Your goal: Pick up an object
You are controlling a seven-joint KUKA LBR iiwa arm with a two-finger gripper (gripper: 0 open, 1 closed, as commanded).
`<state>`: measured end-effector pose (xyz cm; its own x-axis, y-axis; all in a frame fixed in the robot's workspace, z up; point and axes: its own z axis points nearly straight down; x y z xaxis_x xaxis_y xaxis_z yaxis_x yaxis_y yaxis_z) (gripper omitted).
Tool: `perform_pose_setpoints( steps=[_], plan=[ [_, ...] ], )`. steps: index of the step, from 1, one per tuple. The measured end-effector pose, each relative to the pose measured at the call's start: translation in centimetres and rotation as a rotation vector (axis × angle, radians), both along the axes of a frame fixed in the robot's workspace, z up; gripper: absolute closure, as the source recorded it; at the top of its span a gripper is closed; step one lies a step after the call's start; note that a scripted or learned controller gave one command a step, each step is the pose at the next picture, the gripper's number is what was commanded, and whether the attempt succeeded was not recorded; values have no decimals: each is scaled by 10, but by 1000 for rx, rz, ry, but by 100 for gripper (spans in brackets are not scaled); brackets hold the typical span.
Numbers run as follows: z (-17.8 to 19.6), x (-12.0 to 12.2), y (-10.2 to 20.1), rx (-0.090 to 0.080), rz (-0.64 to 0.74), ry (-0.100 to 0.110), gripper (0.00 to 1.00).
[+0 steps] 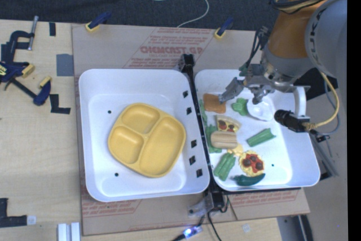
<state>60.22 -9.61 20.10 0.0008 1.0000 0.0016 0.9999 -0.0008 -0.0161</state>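
Spread apart with nothing between its fingers, the hand [246, 94] is held over the right bin [299, 169], above toy foods crowded there: a brown slice [214, 103], a pizza piece [227, 125], green beans [259, 136] and a hot dog [224, 140], while a yellow tray [148, 139] lies in the left bin [93, 121].
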Motion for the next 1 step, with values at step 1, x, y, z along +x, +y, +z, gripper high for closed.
perform_pose_setpoints(
  steps=[1],
  plan=[
    [9,3,0,-1,3,-14,0]
  ],
)
